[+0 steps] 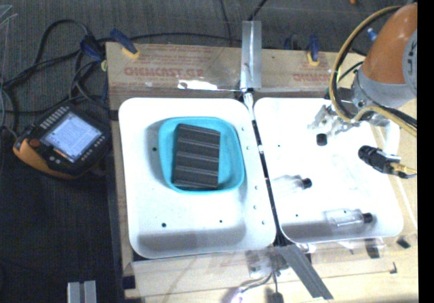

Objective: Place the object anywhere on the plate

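Nearest you, a grey metal strut [305,276] is slanting across the bench's front edge, its lower end running out of frame. Just behind it, a clear tube [346,217] with a black cap is lying on its side along the front wall of the right bin [352,173].

You are seeing the arm [393,57] cut off by the right edge, its orange band bulging over the bin's back corner. The gripper [332,122] is hanging over the back of the right bin, pale against the white floor. It is blurring into glare, so you cannot tell whether the pincer is wide or narrow. A small black piece [321,139] is sitting just beside it, and you cannot tell whether the two are touching.

You are counting two bins, one plate, one block and two clear tubes; the second clear tube [296,182] is lying near the right bin's middle.

In the left bin [142,213], the dark ribbed block [196,156] is lying flat on the blue plate [165,152], well apart from the gripper.

Behind the bins, a wooden board [176,70] is carrying lettering too blurred for you to read, with one blue-handled clamp [123,44] and a second clamp [312,57] gripping it. A teach pendant [68,139] is glowing on the floor at left, its cables [54,44] looping beside it.
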`<state>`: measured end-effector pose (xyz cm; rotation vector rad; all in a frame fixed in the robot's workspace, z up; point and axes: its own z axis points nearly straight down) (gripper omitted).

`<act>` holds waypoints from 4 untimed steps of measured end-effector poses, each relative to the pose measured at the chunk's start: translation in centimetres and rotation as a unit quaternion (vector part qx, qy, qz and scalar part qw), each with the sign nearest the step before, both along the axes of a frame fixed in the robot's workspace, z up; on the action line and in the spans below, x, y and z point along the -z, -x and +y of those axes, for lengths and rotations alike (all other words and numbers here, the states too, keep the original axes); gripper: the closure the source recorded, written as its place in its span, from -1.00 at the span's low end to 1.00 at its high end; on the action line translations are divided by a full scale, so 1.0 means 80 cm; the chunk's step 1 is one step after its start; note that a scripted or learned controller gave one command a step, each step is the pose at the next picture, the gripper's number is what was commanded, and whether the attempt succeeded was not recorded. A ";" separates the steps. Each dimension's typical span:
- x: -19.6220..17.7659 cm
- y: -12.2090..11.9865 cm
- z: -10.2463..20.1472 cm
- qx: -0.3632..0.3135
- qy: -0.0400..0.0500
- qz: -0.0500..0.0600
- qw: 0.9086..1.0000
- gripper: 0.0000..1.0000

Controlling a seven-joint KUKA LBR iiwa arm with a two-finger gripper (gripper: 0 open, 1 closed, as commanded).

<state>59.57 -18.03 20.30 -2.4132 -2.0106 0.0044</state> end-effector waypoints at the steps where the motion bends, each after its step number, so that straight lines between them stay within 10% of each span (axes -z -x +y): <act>1: 0.000 0.000 0.000 0.000 0.000 0.000 1.000 -1.00; 2: 0.016 0.068 0.010 0.002 0.000 0.000 1.000 -1.00; 3: 0.082 0.137 -0.026 0.149 -0.001 0.001 0.989 -1.00; 4: -0.026 0.141 -0.043 0.065 -0.001 0.000 0.998 -1.00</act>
